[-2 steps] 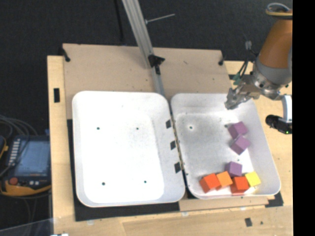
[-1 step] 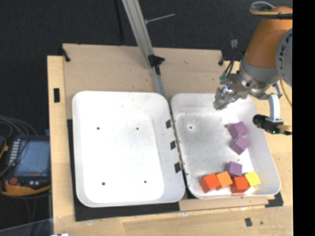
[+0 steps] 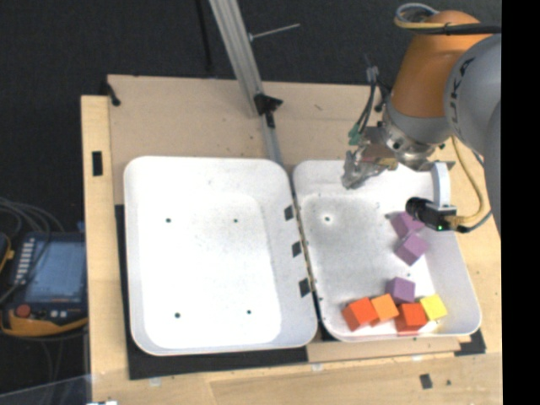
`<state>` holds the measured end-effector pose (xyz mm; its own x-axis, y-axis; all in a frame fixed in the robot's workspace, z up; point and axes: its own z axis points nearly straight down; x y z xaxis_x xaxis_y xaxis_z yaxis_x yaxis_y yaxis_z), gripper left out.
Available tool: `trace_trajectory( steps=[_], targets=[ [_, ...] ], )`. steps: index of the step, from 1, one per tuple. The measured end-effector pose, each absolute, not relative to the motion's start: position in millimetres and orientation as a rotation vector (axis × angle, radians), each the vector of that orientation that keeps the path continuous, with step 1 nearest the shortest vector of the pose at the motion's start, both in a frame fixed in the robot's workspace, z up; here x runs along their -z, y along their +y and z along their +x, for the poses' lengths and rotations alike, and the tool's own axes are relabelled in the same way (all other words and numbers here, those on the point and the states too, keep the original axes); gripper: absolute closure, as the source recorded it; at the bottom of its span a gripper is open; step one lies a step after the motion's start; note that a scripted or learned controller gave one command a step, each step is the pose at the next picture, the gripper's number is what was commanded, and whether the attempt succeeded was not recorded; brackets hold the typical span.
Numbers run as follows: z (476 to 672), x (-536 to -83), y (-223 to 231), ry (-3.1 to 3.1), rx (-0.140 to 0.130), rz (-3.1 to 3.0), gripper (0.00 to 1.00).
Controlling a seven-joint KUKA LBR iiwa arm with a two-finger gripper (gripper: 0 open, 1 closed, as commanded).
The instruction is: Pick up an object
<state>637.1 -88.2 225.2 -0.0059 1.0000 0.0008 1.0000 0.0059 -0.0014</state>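
Observation:
My gripper hangs over the far edge of the right bin, with nothing visible between its fingers. Two purple blocks lie near the bin's right wall, with a third purple block a little nearer the front. Along the front wall sit an orange block, a second orange block, a red-orange block and a yellow block. All the blocks lie well in front and to the right of the gripper.
The left bin sits beside the right one, with small clips along the shared edge. A slanted metal pole rises behind the bins. A handheld control pendant lies off the bench at the left.

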Motion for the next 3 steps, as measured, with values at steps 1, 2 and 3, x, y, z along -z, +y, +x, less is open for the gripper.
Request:
trace_trajectory(
  steps=[1, 2, 3],
  targets=[
    [626.9, -235.0, -38.1, -2.227, 0.000, -2.213, 1.00],
    [631.9, -231.7, 5.3, -2.225, 0.002, -2.219, 1.00],
    [627.1, -224.4, 52.2, -2.225, -0.004, -2.212, 1.00]
  ],
)
